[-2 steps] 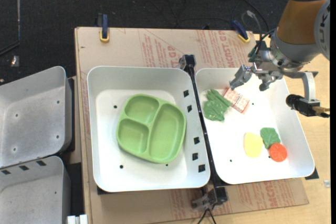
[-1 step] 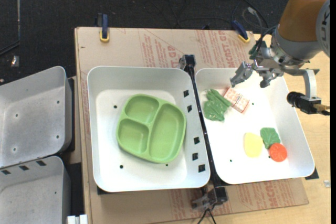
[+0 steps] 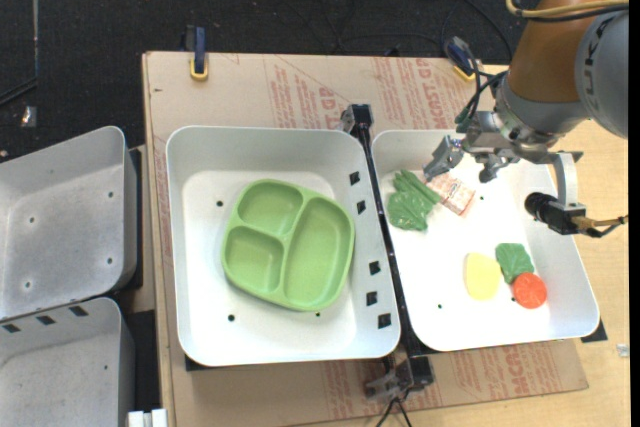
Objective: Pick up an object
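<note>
White plastic forms two shallow bins set side by side on a brown cardboard-covered bench [image 3: 270, 80]. Take the black divider [image 3: 375, 215] between the bins as the landmark.

Left of the divider, the left bin [image 3: 190, 315] holds a light green plate [image 3: 288, 243] with three compartments, lying flat near the bin's middle.

Right of the divider, the right bin [image 3: 570, 315] holds several small things. Just beside the divider, toward the far end, lies a dark green leafy toy [image 3: 410, 203]. Touching its right side is a small pale packet with red print [image 3: 455, 194]. Farther from the divider, toward the near right corner, a yellow piece [image 3: 481, 276] lies flat. Just right of it sit a small green piece [image 3: 515, 259] and an orange-red round piece [image 3: 530, 291], which touch each other.

The grey arm with its orange band [image 3: 555, 40] reaches in from the right, over the far part of the right bin. The gripper [image 3: 466, 161] hangs above the packet and leafy toy. Its two fingers stand apart, one toward the divider and one away from it, with nothing between them. No object is lifted; all rest on the bin floor.

A yellow clamp [image 3: 199, 55] grips the far bench edge, well left of the divider.
</note>
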